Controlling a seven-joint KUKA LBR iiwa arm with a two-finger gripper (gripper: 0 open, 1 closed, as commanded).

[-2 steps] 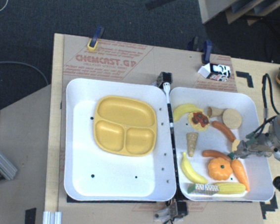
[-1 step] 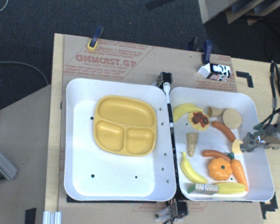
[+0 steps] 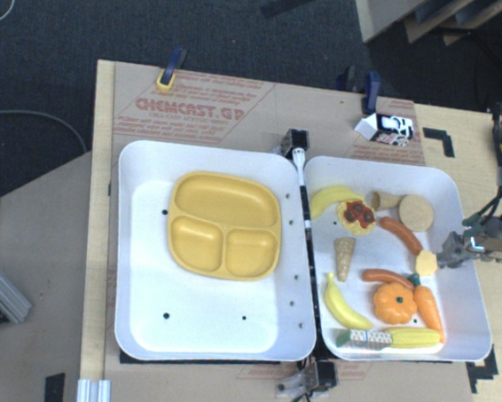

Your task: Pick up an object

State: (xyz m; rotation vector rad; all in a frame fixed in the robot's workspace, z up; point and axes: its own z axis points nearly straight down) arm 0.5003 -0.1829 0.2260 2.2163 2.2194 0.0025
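The right bin (image 3: 465, 205) holds several toy foods: a banana (image 3: 331, 198), a small pizza (image 3: 357, 216), a round cookie (image 3: 416, 213), a sausage (image 3: 401, 234), a cone (image 3: 342, 257), an orange pumpkin (image 3: 392, 304), a carrot (image 3: 429, 308), a second banana (image 3: 343, 305) and a corn cob (image 3: 397, 339). My gripper (image 3: 453, 251) reaches in over the bin's right rim. It sits just right of a small yellow piece (image 3: 425, 263) and the sausage's end. Nothing visibly sits in it.
The left bin (image 3: 138, 255) carries a yellow divided plate (image 3: 226, 224). Clamps (image 3: 168, 69) and a black-and-white tag (image 3: 385, 128) lie on the cardboard behind the bins. A black divider strip (image 3: 305, 237) runs between the bins.
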